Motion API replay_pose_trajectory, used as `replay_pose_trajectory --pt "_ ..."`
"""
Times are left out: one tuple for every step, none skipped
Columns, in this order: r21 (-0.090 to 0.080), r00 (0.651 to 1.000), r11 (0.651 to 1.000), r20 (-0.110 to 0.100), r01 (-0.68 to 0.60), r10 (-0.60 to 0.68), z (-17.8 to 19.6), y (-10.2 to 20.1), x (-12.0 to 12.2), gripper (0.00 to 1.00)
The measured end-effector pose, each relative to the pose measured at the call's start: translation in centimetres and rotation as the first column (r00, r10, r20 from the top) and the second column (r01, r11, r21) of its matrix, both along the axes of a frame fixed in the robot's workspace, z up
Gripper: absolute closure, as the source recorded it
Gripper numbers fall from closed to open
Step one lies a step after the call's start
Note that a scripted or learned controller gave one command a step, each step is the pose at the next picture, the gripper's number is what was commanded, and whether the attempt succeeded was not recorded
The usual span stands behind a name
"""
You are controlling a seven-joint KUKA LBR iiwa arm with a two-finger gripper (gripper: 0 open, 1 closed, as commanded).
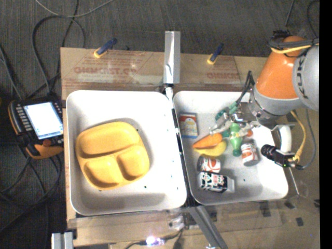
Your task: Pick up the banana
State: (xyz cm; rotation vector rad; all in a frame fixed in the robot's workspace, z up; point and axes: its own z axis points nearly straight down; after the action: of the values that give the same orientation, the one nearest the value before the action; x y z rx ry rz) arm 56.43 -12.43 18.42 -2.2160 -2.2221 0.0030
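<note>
Arm in from right, over right bin (270,188). Hand (232,119) low above the clutter; its opening cannot be told. Banana (217,149) lies mid-bin, touching carrot (207,140), green bottle (236,135) just right. Yellow tray (111,153) in left bin (93,100).

Reaches in from three o'clock, grey arm (311,82) with orange band bulking at upper right, wrist angled down toward eight o'clock. Gripper (232,121) sits low, pointing to nine o'clock, its tip a blurred tangle.
</note>
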Motion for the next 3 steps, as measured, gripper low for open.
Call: replay_pose_trajectory --pt "0.0 0.997 0.997 0.021 -0.079 0.079 -8.1 -1.6 0.5 0.0" --pt "-0.006 0.999 0.999 0.019 -0.038 0.038 -9.4 -2.1 -2.5 0.0" --pt "-0.006 0.999 0.999 0.021 -0.038 0.038 -8.4 -2.1 -2.4 1.0"
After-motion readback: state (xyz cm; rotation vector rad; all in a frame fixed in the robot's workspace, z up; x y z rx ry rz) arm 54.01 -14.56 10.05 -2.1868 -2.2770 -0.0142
